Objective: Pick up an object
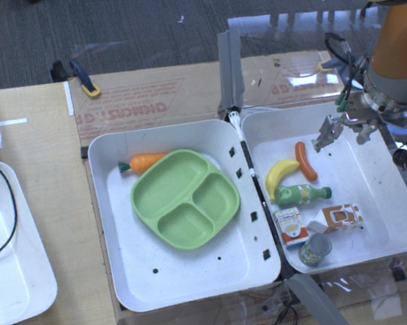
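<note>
In R bin (397,242) | sausage (305,161) just left-below hand (344,129) | apart

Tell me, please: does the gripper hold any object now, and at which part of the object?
Nothing is held. The gripper hangs open over the right bin, above and right of the sausage, with nothing between its fingers.

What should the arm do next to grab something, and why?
Probably move left and down toward the sausage. The gripper hovers over the right bin's upper part with nothing between its fingers, and the sausage is the nearest thing, lying apart enough from the banana to grasp.
</note>
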`<state>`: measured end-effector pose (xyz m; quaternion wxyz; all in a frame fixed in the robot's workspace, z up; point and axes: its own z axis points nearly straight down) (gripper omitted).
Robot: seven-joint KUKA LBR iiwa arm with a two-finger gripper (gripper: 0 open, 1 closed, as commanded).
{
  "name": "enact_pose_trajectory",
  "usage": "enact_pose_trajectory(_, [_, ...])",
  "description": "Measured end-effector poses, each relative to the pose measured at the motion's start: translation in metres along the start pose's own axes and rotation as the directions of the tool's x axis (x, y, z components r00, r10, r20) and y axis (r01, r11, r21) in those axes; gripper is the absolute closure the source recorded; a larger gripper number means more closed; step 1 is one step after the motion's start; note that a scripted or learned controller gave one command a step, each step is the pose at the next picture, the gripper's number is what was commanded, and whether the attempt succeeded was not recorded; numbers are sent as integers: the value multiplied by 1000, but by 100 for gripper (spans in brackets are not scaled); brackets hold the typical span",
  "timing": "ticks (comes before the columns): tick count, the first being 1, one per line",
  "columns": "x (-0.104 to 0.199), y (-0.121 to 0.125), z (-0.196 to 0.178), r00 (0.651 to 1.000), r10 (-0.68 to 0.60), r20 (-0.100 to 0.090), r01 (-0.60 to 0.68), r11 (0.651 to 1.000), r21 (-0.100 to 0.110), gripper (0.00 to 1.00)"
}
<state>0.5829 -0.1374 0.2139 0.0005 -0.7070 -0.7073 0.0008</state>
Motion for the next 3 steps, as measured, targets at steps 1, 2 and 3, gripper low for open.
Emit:
enact_pose_trajectory(1, [34,11,113,1000,-16,0,16,1000,0,0])
enact_pose_trajectory(2, [32,11,103,1000,-10,0,10,1000,-1,100])
enact_pose_trajectory(3, [32,11,103,1000,-11,1,11,1000,-1,0])
